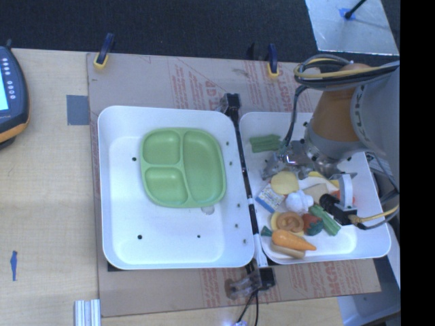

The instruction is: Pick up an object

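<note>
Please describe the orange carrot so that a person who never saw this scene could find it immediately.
Look at the right bin, the one crowded with small toy foods, next to the bin holding the green divided plate. The carrot lies near that bin's front edge, pointing right. It is the only long, tapered, bright orange piece; the round orange piece just behind it is flat and disc-like.

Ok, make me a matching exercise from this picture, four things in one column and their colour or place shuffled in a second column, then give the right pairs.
Things:
1. divided plate
2. toy carrot
3. handheld pendant
4. clamp

Descriptions:
A. orange, near front of right bin
B. on board's back left corner
C. pale green, in left bin
D. at bench's far left edge

Pairs: 1-C, 2-A, 3-D, 4-B
</note>
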Robot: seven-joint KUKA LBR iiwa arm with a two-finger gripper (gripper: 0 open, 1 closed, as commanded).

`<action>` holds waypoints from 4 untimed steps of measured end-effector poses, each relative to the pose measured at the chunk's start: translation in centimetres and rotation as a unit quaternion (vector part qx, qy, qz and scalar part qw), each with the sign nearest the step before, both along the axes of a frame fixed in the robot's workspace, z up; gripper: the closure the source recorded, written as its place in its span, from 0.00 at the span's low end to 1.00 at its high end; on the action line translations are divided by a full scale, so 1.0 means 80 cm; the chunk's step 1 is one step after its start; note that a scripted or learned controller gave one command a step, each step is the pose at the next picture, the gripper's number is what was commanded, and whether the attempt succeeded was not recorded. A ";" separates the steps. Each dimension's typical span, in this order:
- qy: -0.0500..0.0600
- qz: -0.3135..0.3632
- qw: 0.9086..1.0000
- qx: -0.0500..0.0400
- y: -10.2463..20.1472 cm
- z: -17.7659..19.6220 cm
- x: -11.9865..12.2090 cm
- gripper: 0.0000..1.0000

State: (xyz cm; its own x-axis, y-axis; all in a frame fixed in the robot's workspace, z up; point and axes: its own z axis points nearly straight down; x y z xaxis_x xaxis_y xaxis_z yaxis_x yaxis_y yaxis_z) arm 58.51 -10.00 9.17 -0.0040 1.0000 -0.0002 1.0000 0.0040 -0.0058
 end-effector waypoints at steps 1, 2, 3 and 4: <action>0.001 -0.001 1.000 0.000 0.007 0.000 -0.023 0.00; -0.009 0.001 1.000 -0.001 0.006 0.022 -0.014 1.00; -0.006 0.002 1.000 0.001 0.068 0.132 0.014 1.00; -0.001 0.000 1.000 0.000 0.065 0.125 0.011 0.00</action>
State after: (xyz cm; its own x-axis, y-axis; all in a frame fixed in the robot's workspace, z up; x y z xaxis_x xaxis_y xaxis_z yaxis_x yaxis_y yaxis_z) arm 59.39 -4.83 19.19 -0.0050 1.0000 0.0000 1.0000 0.0050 -0.0036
